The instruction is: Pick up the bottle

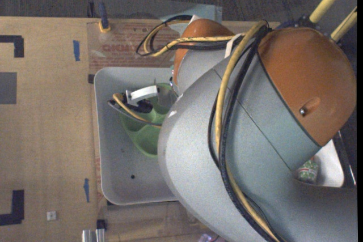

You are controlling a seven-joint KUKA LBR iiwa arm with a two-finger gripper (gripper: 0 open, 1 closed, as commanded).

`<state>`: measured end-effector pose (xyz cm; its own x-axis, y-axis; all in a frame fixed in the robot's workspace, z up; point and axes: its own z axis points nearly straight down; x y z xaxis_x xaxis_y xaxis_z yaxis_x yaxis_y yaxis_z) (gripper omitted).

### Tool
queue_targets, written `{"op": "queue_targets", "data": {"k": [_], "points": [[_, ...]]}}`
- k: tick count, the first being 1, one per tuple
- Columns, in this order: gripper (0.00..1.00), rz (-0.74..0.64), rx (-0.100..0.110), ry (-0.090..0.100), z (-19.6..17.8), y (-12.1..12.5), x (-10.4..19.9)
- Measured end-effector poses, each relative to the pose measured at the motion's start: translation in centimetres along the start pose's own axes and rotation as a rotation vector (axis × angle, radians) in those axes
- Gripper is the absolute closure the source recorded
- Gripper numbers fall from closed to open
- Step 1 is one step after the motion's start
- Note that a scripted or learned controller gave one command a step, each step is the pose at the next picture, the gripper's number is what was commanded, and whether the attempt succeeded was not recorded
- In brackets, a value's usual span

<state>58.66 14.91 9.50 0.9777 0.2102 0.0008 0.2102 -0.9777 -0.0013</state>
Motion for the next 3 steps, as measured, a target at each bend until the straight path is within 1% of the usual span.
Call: {"op": "queue_targets", "data": {"k": [1, 2, 3], "points": [[1.0, -0.001, -0.002, 0.0, -20.4, -1.2, -1.7], [1.0, 0.013, -0.002, 0.001, -29.7, -6.4, 1.4], [1.0, -0.231, -0.002, -0.004, -34.0, -0.4, 3.7]]}}
